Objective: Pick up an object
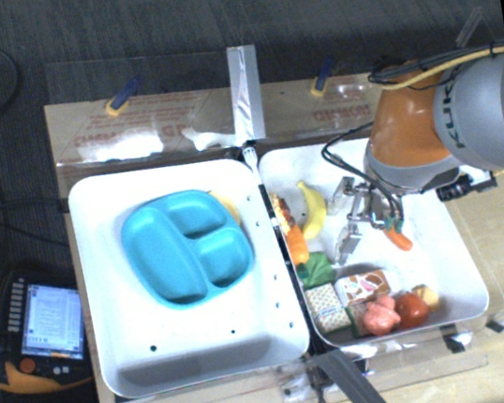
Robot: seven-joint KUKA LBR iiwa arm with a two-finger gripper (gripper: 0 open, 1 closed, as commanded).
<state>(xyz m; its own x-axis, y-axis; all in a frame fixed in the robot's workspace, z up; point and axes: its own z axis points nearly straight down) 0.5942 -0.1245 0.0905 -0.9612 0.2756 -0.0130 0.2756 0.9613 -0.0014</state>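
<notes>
Just right of the jaws (354, 215) (spread open) lies a carrot (398, 239).

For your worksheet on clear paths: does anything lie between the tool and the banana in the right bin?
Nothing visible does. The tool hangs over the right bin, and bare white floor separates it from the banana just left of it.

Bright, even overhead light, white bins (202, 365) near glare, soft shadows, slightly grainy, mildly soft focus throughout.

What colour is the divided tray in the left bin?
The divided tray is light blue, seen plainly in the camera view.
</notes>
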